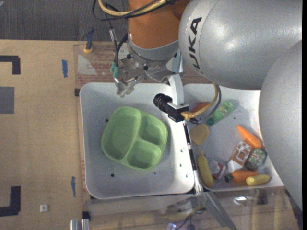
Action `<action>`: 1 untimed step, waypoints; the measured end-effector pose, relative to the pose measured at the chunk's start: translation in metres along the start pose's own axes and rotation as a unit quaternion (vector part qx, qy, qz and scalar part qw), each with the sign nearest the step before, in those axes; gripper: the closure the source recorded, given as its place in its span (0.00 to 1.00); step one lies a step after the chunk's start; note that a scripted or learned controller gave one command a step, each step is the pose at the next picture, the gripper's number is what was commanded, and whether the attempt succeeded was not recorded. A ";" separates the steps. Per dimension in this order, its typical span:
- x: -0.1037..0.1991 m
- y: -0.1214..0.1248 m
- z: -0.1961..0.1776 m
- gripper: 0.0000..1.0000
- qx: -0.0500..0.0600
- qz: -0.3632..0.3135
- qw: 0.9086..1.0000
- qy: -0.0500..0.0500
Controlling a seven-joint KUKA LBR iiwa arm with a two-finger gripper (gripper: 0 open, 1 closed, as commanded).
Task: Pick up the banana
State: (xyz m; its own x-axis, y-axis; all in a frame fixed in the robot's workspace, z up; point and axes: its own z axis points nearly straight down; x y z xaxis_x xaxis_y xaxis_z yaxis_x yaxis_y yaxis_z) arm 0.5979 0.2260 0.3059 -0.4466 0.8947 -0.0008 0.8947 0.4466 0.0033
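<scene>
Above the far edge of the left bin (91, 143) hangs the gripper (123, 87), its metal fingers close together with nothing between them, as far as the slanted view lets me judge. It sits just past the green tray (135, 138), which lies in the middle of that bin and has three compartments. From the gripper the arm (230, 37) rises, orange band first, then grey, toward the right. Across the divider, the banana (206, 169) lies in the right bin (249, 97), along its near left side, well apart from the gripper. Near it are a carrot (249, 136), a green bottle (220, 113) and some small packets (241, 153).
</scene>
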 end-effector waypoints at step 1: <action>-0.045 0.016 -0.029 1.00 0.001 0.129 0.992 0.000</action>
